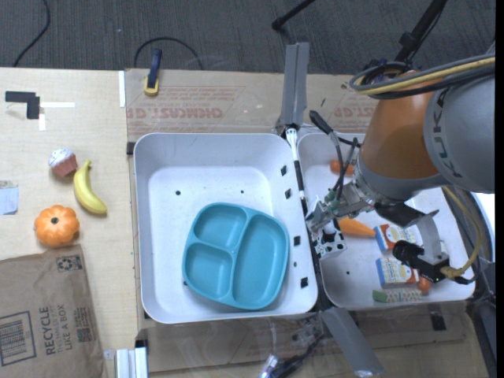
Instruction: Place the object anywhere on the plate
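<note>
I see my pincer (327, 225) right of the plate (236, 254), near a carrot (358, 228); its opening I cannot tell.

1. The word "RECYCLE" is printed sideways on the brown paper bag (43, 317) at the view's 8 o'clock corner, beside the smaller words "LIKE A BOX".
2. A recycling symbol and a barcode are printed on the same bag; the barcode's digits cannot be read.
3. Red lettering, seen upside down, is stamped on the cardboard sheet (213, 101) at 12 o'clock above the left bin; it appears to read "CHEMCAST GP".
4. The letters "KUK" are seen on the grey arm (465, 144) at 3 o'clock.
5. Print on the small cartons (396, 272) at 4 o'clock is too small to be read.
</note>
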